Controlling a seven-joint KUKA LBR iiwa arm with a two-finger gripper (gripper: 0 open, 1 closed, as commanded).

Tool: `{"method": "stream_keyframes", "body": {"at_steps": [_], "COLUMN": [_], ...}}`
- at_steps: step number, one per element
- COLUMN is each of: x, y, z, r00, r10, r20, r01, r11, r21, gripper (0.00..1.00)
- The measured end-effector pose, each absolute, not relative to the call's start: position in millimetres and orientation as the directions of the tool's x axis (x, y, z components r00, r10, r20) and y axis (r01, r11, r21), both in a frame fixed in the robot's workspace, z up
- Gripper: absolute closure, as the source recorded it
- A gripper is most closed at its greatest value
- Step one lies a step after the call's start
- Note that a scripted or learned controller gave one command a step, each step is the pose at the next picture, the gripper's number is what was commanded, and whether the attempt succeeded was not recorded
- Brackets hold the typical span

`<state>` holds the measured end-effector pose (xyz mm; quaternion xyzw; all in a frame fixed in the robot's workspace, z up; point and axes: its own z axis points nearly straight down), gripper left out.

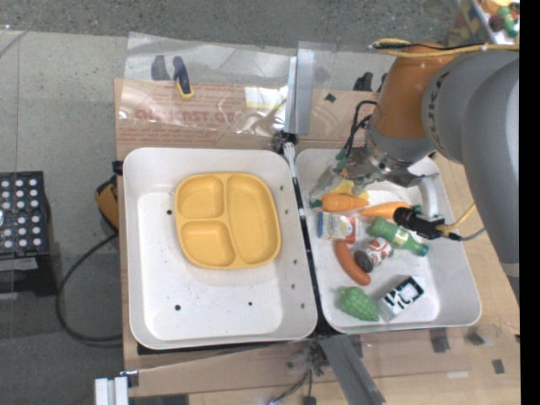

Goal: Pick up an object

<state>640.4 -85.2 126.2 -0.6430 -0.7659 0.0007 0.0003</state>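
My gripper (339, 181) hangs low over the back left part of the right bin (460, 310), just above an orange carrot (344, 202). A second carrot (385, 210) lies to its right. Below them are a small white carton (337, 224), a green bottle (398, 235), a small can (376, 252) and a red sausage (350, 263). A green leafy toy (359, 304) and a black-and-white box (402, 295) lie near the bin's front edge. The grey arm with its orange band (413, 99) covers the bin's back right corner.
The left bin (160, 310) holds a yellow divided plate (228, 219). A raised divider (302, 226) separates the two bins. Clear plastic sheeting (211, 91) lies behind the bins. A black block (21, 218) and a cable (76, 277) are off the bench's left side.
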Motion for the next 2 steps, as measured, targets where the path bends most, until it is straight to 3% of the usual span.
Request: {"method": "stream_keyframes", "body": {"at_steps": [1,2], "x": [633.8,633.6], "y": [-95.1,-95.2], "z": [92.3,101.4], "r00": [-0.164,-0.162], "r10": [0.986,0.987], "r20": [-0.002,0.0], "r01": [0.986,0.987], "r11": [0.164,0.162], "r21": [-0.002,-0.001], "gripper": [0.0,1.0]}}
